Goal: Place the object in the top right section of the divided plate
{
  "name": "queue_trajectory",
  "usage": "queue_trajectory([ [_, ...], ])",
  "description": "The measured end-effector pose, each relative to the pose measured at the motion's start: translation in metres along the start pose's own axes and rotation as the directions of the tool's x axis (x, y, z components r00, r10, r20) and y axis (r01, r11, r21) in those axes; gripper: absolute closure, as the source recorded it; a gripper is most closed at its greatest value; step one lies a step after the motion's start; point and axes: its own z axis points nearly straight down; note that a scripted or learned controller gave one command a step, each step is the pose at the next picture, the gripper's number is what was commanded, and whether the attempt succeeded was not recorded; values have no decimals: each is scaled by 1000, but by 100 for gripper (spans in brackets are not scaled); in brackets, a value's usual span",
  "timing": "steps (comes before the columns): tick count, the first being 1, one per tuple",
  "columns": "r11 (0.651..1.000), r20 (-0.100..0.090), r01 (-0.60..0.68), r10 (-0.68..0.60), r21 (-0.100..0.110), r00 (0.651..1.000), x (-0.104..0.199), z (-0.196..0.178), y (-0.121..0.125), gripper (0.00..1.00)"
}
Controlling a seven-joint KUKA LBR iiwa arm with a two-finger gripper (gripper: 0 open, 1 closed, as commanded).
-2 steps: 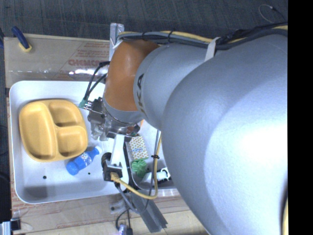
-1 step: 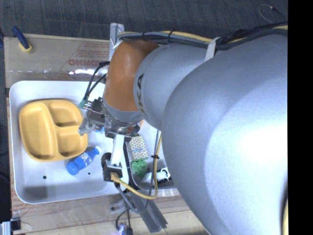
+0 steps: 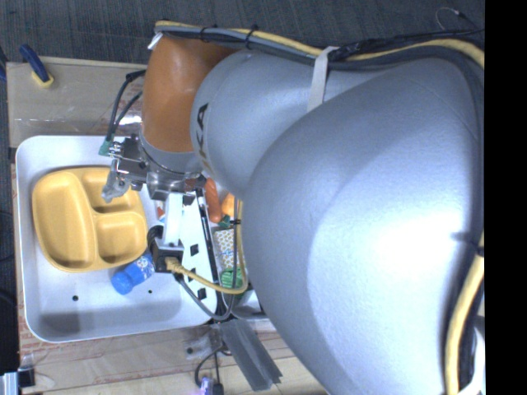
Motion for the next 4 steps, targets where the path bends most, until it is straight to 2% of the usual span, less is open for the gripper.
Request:
queue_trajectory([
  [1,1000,1,12,-12,4,1000,2,-9,-1,100],
  [2,1000,2,12,-13,5,1000,3,-9,-2,0],
  [3,927,0,374,-374,0,927,-93,-56,-52,0],
  [4,927,0,375,-375,0,927,-93,-56,-52,0],
])
